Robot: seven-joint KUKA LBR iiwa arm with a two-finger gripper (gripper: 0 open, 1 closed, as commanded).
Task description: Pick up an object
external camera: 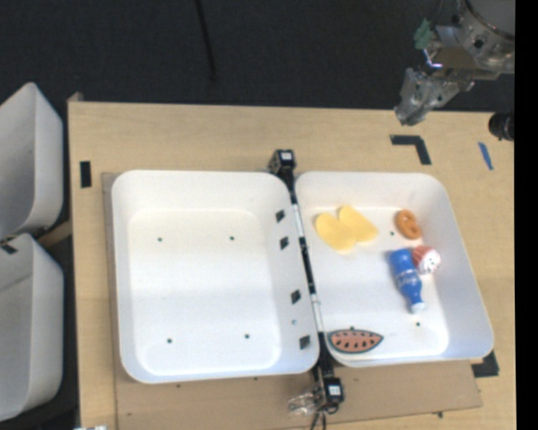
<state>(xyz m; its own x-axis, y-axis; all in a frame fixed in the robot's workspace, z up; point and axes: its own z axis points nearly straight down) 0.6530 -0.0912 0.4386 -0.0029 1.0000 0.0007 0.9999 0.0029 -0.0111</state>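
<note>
The two-finger gripper (412,110) is seen high above the wooden worktop (206,137), behind the right shallow white bin (462,240); its state cannot be told. In this bin are placed a yellow soft flat piece (345,228), an orange ring (407,223), a blue plastic bottle (406,278) and a watermelon slice toy (354,340). The bottle touches a small red-white object (427,260), so a grasp there could be disturbed.

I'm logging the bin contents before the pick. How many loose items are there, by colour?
Yellow: 1, the yellow piece
Orange: 1, the orange ring
Blue: 1, the blue bottle
White and red: 1, the small ball
Red and green: 1, the watermelon slice
Total: 5
</note>
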